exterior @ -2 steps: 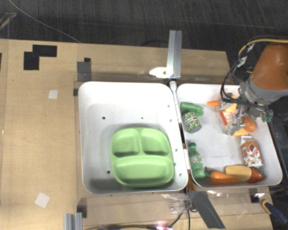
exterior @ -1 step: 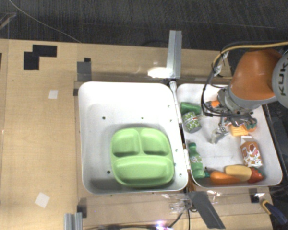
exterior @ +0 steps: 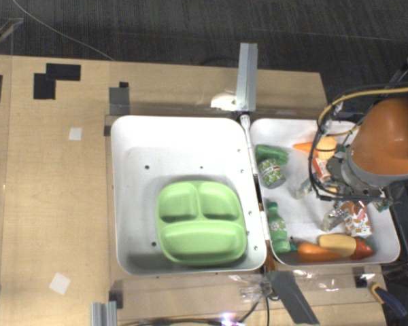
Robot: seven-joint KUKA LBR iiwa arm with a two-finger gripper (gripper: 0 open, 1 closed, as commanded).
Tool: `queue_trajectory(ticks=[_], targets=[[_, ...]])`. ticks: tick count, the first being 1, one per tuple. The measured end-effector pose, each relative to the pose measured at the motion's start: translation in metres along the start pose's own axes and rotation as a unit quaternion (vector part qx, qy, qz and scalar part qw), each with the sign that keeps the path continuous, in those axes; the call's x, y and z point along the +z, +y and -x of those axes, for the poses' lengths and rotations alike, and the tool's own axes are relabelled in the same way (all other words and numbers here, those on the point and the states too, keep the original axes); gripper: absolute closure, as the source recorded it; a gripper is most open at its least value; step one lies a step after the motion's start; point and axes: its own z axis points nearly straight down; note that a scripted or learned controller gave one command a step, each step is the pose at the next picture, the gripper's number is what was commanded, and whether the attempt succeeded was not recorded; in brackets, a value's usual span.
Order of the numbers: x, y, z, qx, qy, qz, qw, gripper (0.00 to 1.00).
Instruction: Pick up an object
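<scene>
I'm watching the arm (exterior: 387,138) hanging over the right bin (exterior: 285,129), its orange band covering the far right corner, and I'm reading this as the reach-down step: the gripper (exterior: 340,216) is sitting low among the items, but nothing is showing between its fingers, so I'm not calling a grasp. Whether those fingers are spread or pressed together I cannot tell; the wrist and the black cabling are sitting right over them.

The candidates are all lying in the right bin. Near the gripper, just to its right, I'm seeing a red and white packet (exterior: 358,219). Along the near wall a yellow piece (exterior: 336,240) is resting against an orange one (exterior: 318,252), with something red at the right end. Against the left wall, 2 green items: a can-like one (exterior: 270,173) toward the far side with a darker green piece (exterior: 270,153) beyond it, and a green bottle shape (exterior: 277,228) nearer. An orange carrot-like tip (exterior: 303,146) is poking out beside the arm.

The left bin (exterior: 122,182) is carrying a green 3-compartment tray (exterior: 201,221), well apart from the action.

Next move, as I'm judging it: settling the fingers over 1 item, likely the packet, closing, then lifting straight up clear of the neighbours.

Hard to make out: the packet is partly covered, and whatever is lying beneath the orange band is hidden
</scene>
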Motion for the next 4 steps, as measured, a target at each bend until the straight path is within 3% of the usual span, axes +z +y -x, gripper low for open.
queue_trajectory(ticks=[1,2,3,4], targets=[[0.003,-0.043,0.084,-0.026,0.002,0.003,0.9997,0.0],[0.001,-0.027,0.018,-0.033,0.001,0.001,0.9995,0.0],[0.003,-0.051,0.09,-0.001,0.001,0.003,1.0,0.0],[0.002,-0.024,0.032,0.032,0.001,0.001,0.9995,0.0]])
